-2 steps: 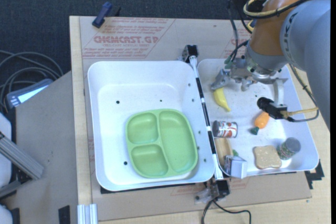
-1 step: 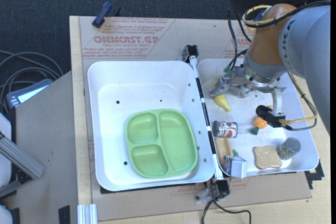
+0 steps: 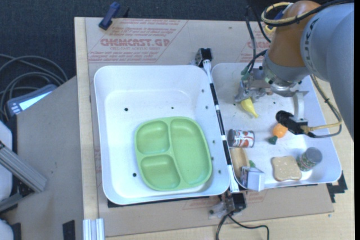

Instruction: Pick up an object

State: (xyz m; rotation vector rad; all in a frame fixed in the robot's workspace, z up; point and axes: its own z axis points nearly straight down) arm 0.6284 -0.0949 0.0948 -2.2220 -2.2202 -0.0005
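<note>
Jaws low in the right bin, their state I cannot tell.
Banana lies just under them, near the bin's back-left corner; open floor sits beside it.

Left bin: smooth white plastic, faintly glossy. Inside it, green divided tray: matt plastic. Right of the tray, can: shiny metal with paper label. Bench board: matt, printed brown cardboard or wood.
</note>
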